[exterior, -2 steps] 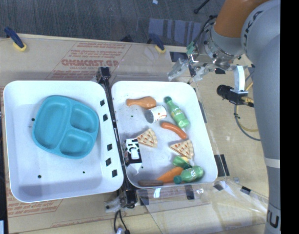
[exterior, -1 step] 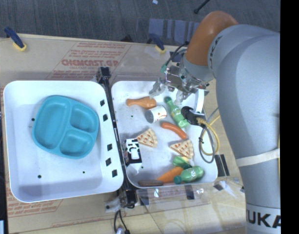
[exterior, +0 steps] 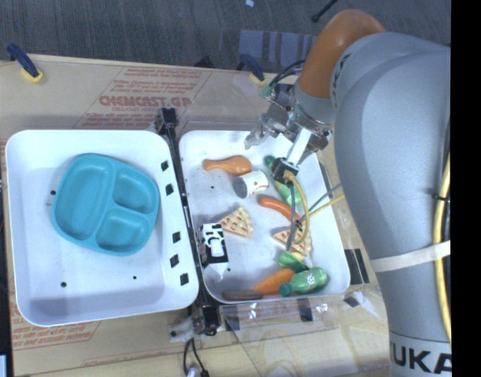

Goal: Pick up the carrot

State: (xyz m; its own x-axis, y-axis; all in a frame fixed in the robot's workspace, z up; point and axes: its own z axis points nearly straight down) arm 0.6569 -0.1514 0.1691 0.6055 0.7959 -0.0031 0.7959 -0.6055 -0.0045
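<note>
We see a divided plate [exterior: 105,203] in the left bin [exterior: 36,155]. In the right bin [exterior: 205,144] the drumstick [exterior: 228,164] lies at the back, a wedge [exterior: 238,224] mid-bin, and the carrot [exterior: 274,280] at the front, touching the bottle [exterior: 307,280] on its right

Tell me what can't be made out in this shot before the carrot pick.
All in the camera view:
- Thick end of the carrot: the green bottle overlaps it.
- Far right corner of the right bin: covered by the arm.
- Print on the black-and-white tag: too small to read.
- Brown stick by the near wall: too blurred to name.
</note>
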